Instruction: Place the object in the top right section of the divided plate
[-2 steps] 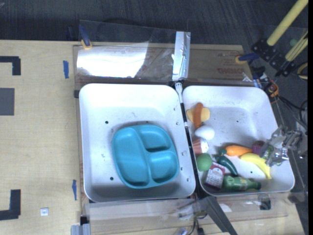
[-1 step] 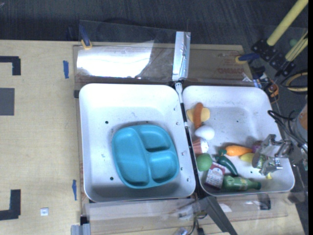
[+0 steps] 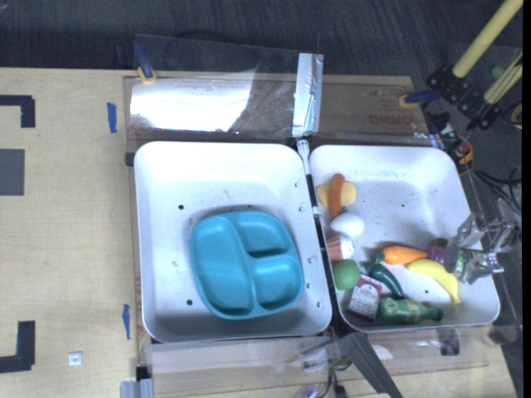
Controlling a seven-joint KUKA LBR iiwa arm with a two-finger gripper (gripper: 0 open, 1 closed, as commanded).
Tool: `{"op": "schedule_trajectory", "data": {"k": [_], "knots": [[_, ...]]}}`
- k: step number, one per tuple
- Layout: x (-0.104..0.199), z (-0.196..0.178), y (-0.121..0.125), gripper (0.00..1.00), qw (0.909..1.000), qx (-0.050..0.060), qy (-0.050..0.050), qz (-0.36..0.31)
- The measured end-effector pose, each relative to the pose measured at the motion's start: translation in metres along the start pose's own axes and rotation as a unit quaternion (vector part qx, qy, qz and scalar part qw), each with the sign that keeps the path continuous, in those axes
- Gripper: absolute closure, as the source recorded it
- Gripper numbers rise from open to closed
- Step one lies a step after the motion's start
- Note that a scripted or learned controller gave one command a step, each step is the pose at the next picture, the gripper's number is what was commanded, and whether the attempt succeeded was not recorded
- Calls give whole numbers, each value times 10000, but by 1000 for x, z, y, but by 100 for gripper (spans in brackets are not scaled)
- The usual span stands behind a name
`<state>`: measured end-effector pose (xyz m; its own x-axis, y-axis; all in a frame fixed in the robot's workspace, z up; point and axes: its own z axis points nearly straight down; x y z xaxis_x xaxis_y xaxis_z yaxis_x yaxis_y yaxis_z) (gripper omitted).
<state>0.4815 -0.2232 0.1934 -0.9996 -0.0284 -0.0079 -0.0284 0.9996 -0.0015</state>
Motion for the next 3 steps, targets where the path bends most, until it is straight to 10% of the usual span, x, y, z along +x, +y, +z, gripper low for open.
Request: {"op": "schedule_trajectory", "data": {"k": [1, 3], "knots": [[-2, -18, 0, 100, 9985, 0, -2, 538], [-3, 5, 0, 100, 9903, -8, 9, -1392]]}}
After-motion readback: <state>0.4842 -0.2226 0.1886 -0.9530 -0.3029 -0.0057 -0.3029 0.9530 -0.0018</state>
